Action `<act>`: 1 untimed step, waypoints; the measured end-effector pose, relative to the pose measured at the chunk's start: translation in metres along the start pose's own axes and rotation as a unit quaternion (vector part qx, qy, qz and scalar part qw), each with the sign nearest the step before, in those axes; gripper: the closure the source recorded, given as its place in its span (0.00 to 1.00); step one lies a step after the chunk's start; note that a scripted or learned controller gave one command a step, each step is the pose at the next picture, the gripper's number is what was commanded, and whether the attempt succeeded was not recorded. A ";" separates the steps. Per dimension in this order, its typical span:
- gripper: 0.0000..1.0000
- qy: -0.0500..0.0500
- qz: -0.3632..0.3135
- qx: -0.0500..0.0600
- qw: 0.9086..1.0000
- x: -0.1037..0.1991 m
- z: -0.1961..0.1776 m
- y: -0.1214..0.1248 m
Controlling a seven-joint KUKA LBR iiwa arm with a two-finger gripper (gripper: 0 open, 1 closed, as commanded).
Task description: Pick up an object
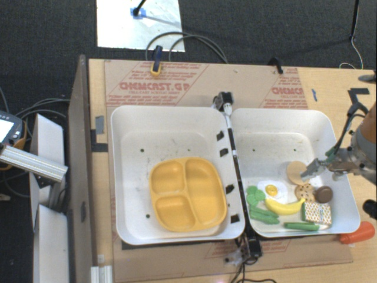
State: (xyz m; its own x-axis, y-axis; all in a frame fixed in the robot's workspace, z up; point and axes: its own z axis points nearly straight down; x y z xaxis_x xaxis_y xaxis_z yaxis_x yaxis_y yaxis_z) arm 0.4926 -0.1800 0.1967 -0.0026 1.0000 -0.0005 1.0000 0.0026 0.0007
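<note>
The gripper hangs over the right bin, tip near the tan disc; whether it is spread or pinched, one cannot tell. Toy food is crowded in the near corner: egg, banana, cookie, greens. All likely light, stiff, slick plastic. The banana's middle looks the safest hold; flat pieces may slip.

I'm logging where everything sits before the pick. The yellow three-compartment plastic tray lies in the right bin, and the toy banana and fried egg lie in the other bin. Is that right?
Not quite: the camera view shows the yellow three-compartment plastic tray lying in the left white bin, not the right one. The yellow toy banana and the white-and-yellow toy fried egg do lie in the other bin, the right white bin.
</note>
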 end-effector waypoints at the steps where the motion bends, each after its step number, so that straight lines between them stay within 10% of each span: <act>1: 0.00 -0.001 0.000 -0.004 1.000 0.004 0.114 0.027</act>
State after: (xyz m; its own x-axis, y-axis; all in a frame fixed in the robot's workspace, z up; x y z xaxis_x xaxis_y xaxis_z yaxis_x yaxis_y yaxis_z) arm 0.5192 -0.1761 0.0826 -0.0032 1.0000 -0.0023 1.0000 0.0033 0.0079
